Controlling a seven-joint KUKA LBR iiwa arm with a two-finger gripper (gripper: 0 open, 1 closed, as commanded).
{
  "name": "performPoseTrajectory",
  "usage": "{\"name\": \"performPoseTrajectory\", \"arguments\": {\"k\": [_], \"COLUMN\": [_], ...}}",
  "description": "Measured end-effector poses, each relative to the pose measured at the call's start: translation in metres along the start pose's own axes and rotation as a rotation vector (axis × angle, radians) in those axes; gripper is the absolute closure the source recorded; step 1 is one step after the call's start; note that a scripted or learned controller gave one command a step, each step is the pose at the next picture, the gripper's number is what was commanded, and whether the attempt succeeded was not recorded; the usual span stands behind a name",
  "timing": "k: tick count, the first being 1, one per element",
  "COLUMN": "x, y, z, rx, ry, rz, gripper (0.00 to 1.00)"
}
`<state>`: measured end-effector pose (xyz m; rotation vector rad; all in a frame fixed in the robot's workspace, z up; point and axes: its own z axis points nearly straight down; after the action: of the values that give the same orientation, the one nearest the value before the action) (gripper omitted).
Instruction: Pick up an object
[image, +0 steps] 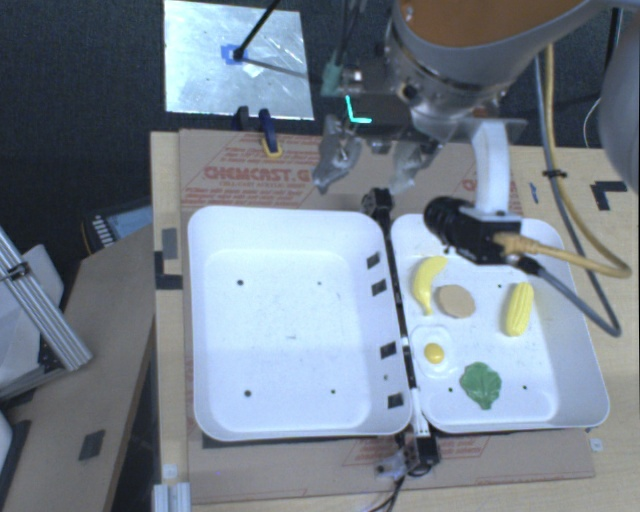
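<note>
My gripper (365, 172) hangs above the far rim between the two bins, its fingers (331, 170) spread apart with nothing between them. In the right bin (570, 400) lie a yellow banana (428, 282), a tan round cookie (457, 301), a yellow corn cob (518, 307), a fried egg (434, 353) and a green leaf (481, 384). All of them rest below and to the right of the gripper.
The left bin (285, 320) stands beside the right one, with a black hinge strip (395, 310) between them. Cardboard (240, 170) lies under both bins. A blue and yellow clamp (267, 132) sits at the back edge, below a shiny metal sheet (235, 58).
</note>
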<state>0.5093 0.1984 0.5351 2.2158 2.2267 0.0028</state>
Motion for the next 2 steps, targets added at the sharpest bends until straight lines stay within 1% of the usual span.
{"name": "performPoseTrajectory", "arguments": {"k": [1,2], "x": [0.0,-0.022], "y": [0.0,-0.007], "z": [-0.012,0.022], "rx": [-0.002,0.003], "ry": [0.001,-0.002], "rz": [-0.005,0.005], "gripper": [1.0,1.0]}}
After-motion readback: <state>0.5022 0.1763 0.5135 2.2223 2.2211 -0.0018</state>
